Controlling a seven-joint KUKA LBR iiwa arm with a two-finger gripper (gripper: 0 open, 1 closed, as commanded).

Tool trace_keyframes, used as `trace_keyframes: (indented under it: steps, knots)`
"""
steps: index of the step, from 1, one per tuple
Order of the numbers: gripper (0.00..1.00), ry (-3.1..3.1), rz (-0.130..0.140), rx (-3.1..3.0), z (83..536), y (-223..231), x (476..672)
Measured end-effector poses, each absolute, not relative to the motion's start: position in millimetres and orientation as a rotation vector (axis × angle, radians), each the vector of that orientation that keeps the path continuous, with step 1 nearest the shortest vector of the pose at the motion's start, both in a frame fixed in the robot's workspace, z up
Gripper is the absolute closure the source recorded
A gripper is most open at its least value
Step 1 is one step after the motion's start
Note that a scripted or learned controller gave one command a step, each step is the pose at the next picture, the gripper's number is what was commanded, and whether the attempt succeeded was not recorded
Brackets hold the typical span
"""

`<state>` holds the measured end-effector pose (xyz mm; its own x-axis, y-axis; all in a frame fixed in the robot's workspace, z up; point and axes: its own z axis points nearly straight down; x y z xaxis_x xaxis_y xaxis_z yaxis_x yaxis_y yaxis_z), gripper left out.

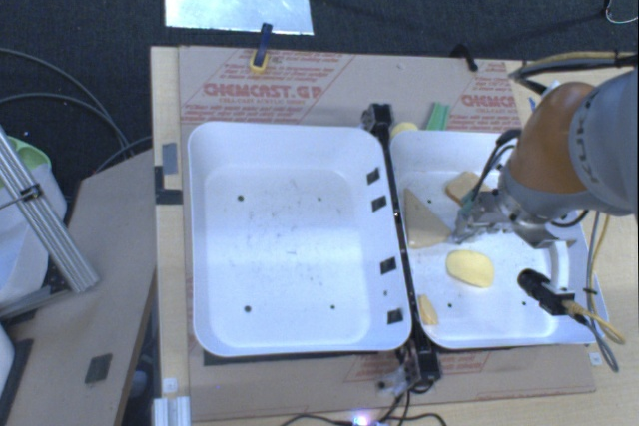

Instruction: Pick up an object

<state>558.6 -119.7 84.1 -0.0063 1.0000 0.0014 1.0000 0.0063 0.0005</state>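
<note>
My gripper point(467, 226) reaches into the right bin point(439, 147) from the right, low over its middle. A tan wedge-shaped piece point(423, 219) lies just left of the gripper, against the bin's left wall. A yellow lemon-like object point(469, 267) lies just below the gripper on the bin floor. A small tan block point(462, 187) sits just above the gripper, partly hidden by the wrist. A small yellow-orange piece point(427, 310) lies at the bin's near left corner. Nothing shows between the fingers.
The left bin point(290, 239) stands beside the right one, with black clips along the shared divider. A yellow ball point(403, 129) and a green strip point(437, 116) lie behind the right bin's far rim. The arm's bulk covers the bin's right side.
</note>
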Motion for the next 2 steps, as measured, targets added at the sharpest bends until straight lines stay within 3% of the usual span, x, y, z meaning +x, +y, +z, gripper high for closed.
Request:
trace_keyframes:
  steps: [1, 2]
  knots:
    - [1.0, -2.235, -0.012, -2.208, 190, -29, 486.2]
    - [1.0, -2.238, -0.015, -2.213, 264, 19, 488.6]
